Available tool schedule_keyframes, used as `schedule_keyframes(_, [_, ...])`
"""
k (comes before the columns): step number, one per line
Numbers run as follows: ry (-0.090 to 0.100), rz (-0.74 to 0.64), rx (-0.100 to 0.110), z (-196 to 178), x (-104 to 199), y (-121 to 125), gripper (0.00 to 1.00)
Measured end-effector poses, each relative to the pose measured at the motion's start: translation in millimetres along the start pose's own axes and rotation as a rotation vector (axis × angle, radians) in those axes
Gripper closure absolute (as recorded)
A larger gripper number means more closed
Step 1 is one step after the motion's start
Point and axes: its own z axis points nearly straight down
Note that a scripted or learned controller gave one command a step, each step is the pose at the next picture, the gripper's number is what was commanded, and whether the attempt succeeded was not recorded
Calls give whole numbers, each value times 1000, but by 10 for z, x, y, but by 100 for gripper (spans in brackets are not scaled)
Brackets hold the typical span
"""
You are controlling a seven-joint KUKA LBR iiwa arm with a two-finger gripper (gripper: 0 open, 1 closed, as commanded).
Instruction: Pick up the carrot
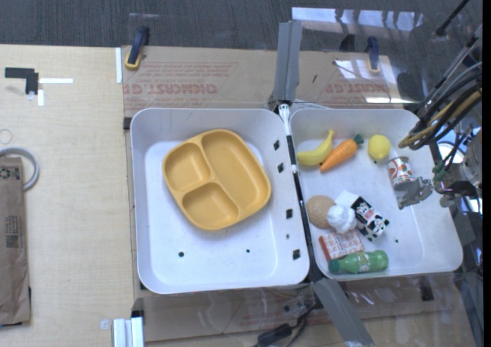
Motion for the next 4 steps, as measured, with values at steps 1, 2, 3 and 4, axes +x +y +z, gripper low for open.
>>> schedule_keyframes(1, [-1, -226, -3, 40, -227, 216, 0])
schedule_keyframes(2, [-4, -756, -6, -46, -226, 578, 0])
schedule_keyframes(3, [-6, -1042, -7, 153, -228, 1378, 0])
schedule_keyframes(4, [-4, -1114, -6, 345, 234, 1432, 0])
